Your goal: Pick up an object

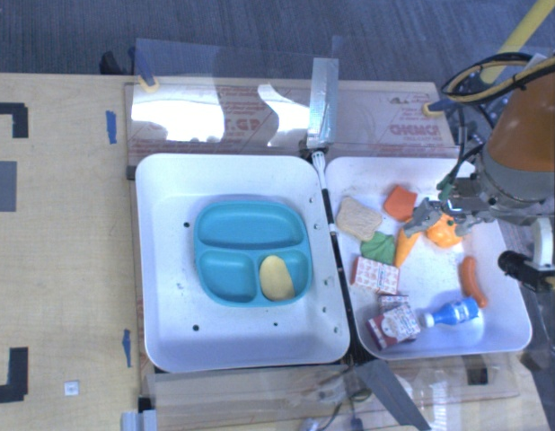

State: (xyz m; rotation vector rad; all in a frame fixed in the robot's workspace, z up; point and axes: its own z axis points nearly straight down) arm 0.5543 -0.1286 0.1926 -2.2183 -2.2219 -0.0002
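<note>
Orange plastic piece is found at two o'clock in the right bin, directly under the gripper, whose grasp cannot be told. A reach is judged underway; a firm closing is needed next. Around lie a bottle and cartons on white plastic.

We see both white bins as smooth, glossy plastic. Blue tray looks like matt plastic. Bench reads to us as pale wood, matt. Clear sheet behind bins is shiny, reflecting light. Bottle is glossy blue plastic. We note metallic grey gripper.
</note>
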